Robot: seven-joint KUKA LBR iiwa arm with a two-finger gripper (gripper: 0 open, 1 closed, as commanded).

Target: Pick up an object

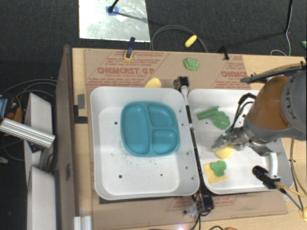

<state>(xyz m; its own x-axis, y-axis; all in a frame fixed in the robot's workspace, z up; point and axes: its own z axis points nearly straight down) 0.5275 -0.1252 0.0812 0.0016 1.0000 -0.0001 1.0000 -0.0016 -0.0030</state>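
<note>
Two shallow white plastic bins side by side on bench: left bin (103,143), right bin (240,186). Grey arm w/ orange band (271,111) reaches in from right, over right bin. Teal three-compartment plastic tray (149,128) lies flat, centre of left bin. Two-finger gripper (224,143) sits low in right bin, touching or just over pale yellow rounded piece (224,153); finger spread: cannot tell. Green elongated leafy toy (216,116) at far side of right bin, near divider. Yellow square block w/ small green lump on top (216,170) at near-left of right bin, just beside yellow piece.
</note>
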